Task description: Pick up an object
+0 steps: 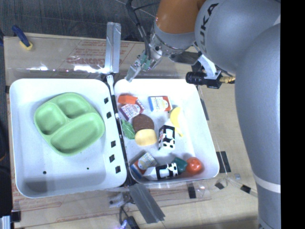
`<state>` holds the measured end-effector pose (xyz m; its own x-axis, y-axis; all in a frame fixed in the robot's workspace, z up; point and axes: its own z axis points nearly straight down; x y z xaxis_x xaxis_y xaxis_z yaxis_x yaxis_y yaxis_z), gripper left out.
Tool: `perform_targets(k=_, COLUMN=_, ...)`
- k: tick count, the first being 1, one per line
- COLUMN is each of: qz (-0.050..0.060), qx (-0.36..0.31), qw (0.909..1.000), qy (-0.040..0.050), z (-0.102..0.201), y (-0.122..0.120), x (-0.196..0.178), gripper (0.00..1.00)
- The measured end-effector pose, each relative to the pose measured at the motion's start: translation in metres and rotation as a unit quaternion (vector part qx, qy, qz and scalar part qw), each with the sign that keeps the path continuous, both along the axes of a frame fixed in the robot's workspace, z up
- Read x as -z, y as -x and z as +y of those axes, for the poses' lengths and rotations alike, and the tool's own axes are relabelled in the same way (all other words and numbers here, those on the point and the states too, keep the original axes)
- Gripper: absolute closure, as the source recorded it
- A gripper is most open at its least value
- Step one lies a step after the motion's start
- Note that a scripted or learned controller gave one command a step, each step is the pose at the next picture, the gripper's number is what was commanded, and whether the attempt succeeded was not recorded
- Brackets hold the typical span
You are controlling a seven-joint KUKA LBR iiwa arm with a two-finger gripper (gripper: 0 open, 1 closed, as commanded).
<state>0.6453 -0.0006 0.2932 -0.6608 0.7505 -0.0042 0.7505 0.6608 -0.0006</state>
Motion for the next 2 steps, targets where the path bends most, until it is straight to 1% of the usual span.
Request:
perform_targets(k=1, qz=0.000, qx=-0.004, qw=1.0000, qy=0.0009, z=0.002, y=-0.001, x=-0.010, gripper=1.00)
perform_targets(k=2, qz=0.005, qx=0.095, qw=0.9955, qy=-0.0011, z=0.020, y=-0.006, x=0.082, gripper=1.00)
